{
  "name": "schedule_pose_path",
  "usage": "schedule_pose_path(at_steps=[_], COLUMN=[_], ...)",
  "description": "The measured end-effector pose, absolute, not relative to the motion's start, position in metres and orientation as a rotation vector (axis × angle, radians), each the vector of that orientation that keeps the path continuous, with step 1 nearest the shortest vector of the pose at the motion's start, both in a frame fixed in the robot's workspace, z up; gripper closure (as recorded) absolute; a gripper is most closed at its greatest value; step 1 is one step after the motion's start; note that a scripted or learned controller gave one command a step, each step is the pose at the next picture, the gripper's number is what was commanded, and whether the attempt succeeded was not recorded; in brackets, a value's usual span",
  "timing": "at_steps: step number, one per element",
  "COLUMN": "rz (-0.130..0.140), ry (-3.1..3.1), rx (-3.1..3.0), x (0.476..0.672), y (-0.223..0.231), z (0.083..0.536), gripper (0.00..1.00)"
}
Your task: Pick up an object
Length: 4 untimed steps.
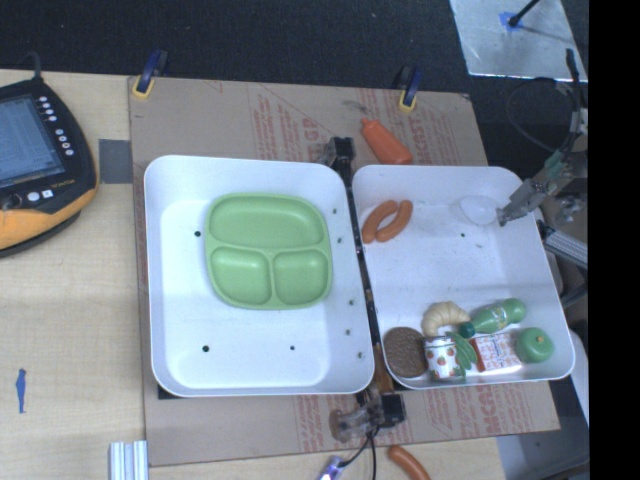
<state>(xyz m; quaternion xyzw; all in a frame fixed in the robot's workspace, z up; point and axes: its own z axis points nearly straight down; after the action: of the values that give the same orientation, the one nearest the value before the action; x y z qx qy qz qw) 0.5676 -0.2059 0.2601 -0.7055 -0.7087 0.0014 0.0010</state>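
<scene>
Camera view is being taken as the sole basis for this report. The pincer (508, 212) is being seen at the far right edge of the right bin (450, 268), low over its upper corner; whether it is standing apart or together cannot be told at this resolution, and nothing is being shown clamped in it. No object is being held; the candidates are lying in the right bin. A faint clear item (478, 208) is lying just beside the pincer, and a curved sausage (386, 220) is lying well apart from it near the bin's left wall. The other candidates are being crowded along the near edge: a croissant (445, 316), a green bottle (495, 316), a brown disc (404, 350), a small can (440, 358), a red and white carton (493, 353) and a green ball (537, 344), several of them touching. The left bin (170, 268) is being occupied by a green divided plate (268, 250). Several risks are being judged. The clear item, being nearly invisible against the white floor, is likely being poorly located, so a closure there may be made on nothing. The pincer, being so near the wall, may be driven against the rim. In the crowded group, a neighbour may be pinched or pushed aside, and round items such as the bottle or ball may be squeezed out.
</scene>
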Motion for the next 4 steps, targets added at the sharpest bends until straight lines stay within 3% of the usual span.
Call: schedule_pose_path(at_steps=[1,2,3,4], rz=[0.006,0.027,0.006,0.006], ry=[-2.225,-2.203,-2.226,-2.227], rx=[-2.213,-2.209,-2.212,-2.213], x=[0.539,0.648,0.551,0.521], y=[-0.186,-0.173,-0.149,-0.176], z=[0.107,0.088,0.091,0.092], gripper=[0.00,0.00,0.00,0.00])
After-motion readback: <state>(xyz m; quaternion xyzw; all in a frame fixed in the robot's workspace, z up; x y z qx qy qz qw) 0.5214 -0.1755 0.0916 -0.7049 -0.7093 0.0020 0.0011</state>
